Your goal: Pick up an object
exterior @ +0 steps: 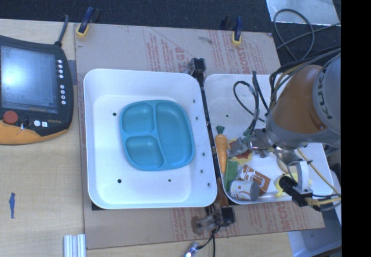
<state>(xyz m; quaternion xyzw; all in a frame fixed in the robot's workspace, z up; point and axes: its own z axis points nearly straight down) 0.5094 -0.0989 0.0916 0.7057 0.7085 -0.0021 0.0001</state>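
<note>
Camera view: arm [304,105] is reaching into right bin [223,90]; gripper [250,144] is hanging over the clutter, grip state indeterminate. Carrot [221,151] is lying beside the left wall, long axis near-vertical, green top pointing away. Blue tray [156,134] is sitting in left bin [104,134].

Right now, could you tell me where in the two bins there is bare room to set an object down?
The left bin has bare floor all round the blue divided plate, widest along its left wall and near edge. In the right bin, only the far corner is free, crossed by black cables. Its near half is crowded: the carrot, packets and the arm above.
</note>
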